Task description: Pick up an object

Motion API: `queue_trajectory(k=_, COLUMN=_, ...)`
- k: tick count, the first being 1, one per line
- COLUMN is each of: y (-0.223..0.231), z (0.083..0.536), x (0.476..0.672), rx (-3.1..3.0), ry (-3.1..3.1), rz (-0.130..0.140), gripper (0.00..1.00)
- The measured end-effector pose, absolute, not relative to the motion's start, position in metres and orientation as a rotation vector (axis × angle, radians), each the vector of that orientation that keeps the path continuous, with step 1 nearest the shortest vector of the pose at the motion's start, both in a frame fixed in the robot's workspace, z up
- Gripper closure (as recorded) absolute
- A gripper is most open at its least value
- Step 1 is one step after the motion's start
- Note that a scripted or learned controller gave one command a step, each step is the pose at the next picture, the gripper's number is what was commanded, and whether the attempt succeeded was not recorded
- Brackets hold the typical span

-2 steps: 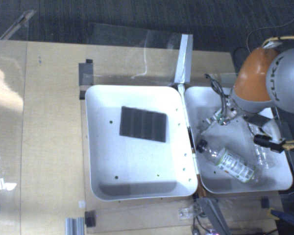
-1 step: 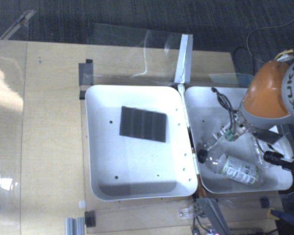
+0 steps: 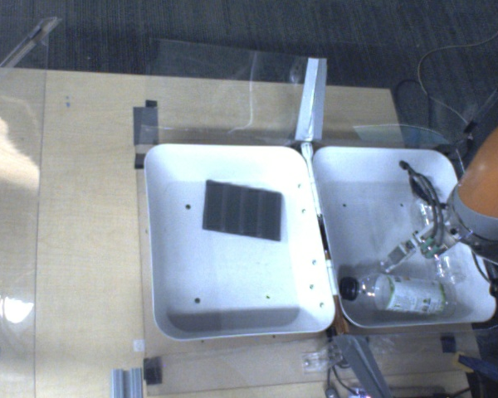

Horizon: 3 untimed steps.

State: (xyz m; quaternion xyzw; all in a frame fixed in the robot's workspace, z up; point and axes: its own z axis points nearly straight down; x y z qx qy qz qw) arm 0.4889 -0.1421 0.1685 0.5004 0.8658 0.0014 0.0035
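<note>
Clear bottle: lying in right bin.
Hand: above bottle; opening indeterminate.
Method: straddle the body crosswise, then close.

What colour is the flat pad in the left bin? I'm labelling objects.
Dark grey to black, with faint ribbed stripes; the pad shows in the camera view.

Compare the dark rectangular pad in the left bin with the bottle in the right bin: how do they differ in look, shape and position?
The dark pad is flat, opaque and near black; the bottle is rounded, clear plastic with a black cap and a label.
The pad lies in the far half of the left bin, away from its walls; the bottle lies on its side along the near wall of the right bin.
The gripper is just above the bottle, far from the pad.
Both rest on a white bin floor.
</note>
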Motion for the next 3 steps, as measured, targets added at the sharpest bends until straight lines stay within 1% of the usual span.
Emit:
queue_trajectory(k=1, y=-0.088, z=0.22, x=0.491, rx=1.239, ry=2.875, rz=0.006, gripper=0.0)
queue_trajectory(k=2, y=-0.148, z=0.146, x=0.488, rx=1.478, ry=2.767, rz=0.003, gripper=0.0)
queue_trajectory(k=3, y=-0.157, z=0.199, x=0.523, rx=1.474, ry=2.764, rz=0.004, gripper=0.0)
